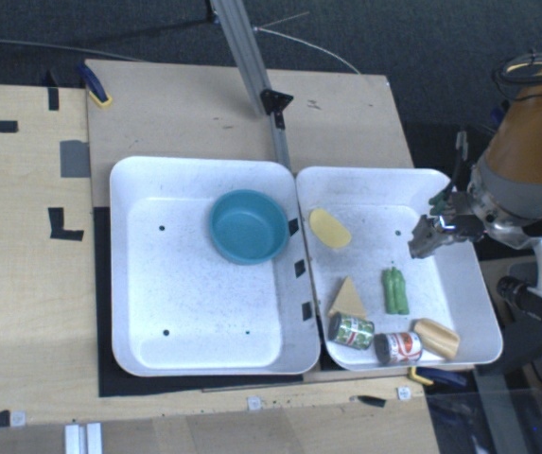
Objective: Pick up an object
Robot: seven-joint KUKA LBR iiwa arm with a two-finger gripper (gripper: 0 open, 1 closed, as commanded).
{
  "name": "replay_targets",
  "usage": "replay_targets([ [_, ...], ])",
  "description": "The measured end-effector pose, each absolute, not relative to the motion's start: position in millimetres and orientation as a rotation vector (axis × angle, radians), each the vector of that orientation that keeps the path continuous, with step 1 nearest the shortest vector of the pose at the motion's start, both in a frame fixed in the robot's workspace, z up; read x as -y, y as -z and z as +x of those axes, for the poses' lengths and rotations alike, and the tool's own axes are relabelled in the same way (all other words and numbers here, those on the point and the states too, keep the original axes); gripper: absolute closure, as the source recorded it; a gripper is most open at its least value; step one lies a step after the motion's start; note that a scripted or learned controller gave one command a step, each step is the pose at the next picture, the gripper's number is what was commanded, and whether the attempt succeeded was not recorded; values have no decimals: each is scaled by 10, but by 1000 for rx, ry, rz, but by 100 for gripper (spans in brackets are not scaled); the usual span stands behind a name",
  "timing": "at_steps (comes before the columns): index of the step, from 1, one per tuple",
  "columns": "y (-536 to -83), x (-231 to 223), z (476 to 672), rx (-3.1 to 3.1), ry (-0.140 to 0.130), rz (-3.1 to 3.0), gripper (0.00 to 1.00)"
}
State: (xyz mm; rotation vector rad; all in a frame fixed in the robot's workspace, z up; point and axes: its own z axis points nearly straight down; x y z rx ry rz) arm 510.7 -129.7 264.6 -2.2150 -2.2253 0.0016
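Camera view: the gripper (428, 237) is being held over the right bin (460, 282) near its right wall, nothing seen between its fingers; their spread cannot be told. The green object (395, 290) is lying just below-left of it, apart, with the yellow wedge (348, 298) further left.

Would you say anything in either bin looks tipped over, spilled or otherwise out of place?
Two small cans lie on their sides at the right bin's near edge: a green can and a red-and-white can. No spill shows. The blue bowl sits upright in the left bin.
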Motion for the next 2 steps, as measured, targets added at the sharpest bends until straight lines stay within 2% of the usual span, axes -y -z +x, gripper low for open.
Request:
replay_targets([
  [2, -2384, 102, 5241, 2227, -3, -2211, 100],
])
